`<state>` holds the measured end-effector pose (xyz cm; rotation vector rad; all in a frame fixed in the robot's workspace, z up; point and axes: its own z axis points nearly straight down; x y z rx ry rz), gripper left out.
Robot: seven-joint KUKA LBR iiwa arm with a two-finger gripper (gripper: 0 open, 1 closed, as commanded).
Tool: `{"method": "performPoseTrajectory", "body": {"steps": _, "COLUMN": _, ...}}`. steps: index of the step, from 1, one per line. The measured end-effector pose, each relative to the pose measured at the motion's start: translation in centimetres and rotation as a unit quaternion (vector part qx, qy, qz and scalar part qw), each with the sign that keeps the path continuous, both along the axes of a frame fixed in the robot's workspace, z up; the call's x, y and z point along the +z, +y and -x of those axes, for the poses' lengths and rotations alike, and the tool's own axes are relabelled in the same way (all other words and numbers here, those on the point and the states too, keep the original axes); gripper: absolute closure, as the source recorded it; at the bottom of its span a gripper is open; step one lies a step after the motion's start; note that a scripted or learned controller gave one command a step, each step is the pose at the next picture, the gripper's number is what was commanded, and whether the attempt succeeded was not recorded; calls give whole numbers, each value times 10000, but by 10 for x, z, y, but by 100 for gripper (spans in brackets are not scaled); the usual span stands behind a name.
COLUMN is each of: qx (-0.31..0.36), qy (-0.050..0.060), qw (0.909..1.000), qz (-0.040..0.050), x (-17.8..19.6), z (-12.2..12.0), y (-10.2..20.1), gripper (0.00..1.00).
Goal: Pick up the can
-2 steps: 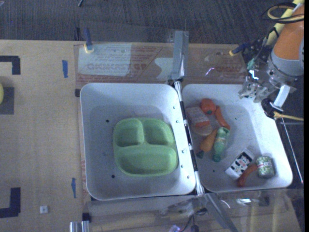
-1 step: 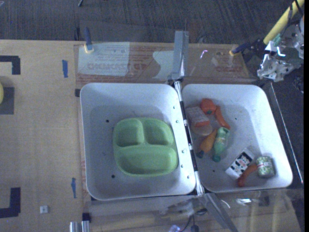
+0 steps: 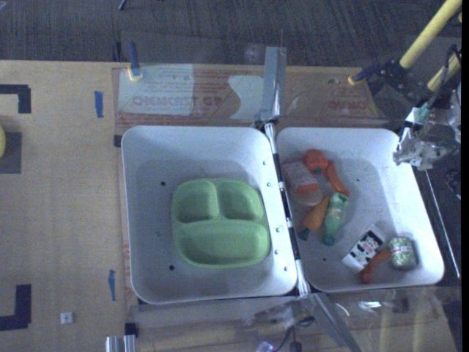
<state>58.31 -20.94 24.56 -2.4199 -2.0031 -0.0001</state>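
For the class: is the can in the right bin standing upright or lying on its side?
Upright, it seems: the can shows its round top to the camera, near the right bin's front corner.

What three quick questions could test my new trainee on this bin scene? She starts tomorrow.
1. True or false: the green tray lies in the left bin.
2. Where in the right bin is the can? A) far left corner B) near right corner C) centre
3. Fill in: the gripper is at the right bin's ___ rim.

Key: 1 true; 2 B; 3 right
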Motion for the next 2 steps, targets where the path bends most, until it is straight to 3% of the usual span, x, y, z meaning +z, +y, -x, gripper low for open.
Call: {"method": "performPoseTrajectory", "body": {"steps": 2, "qx": -11, "qy": -29, "qw": 10000, "qz": 11, "x": 20, "z": -1, "y": -1, "gripper": 100}}
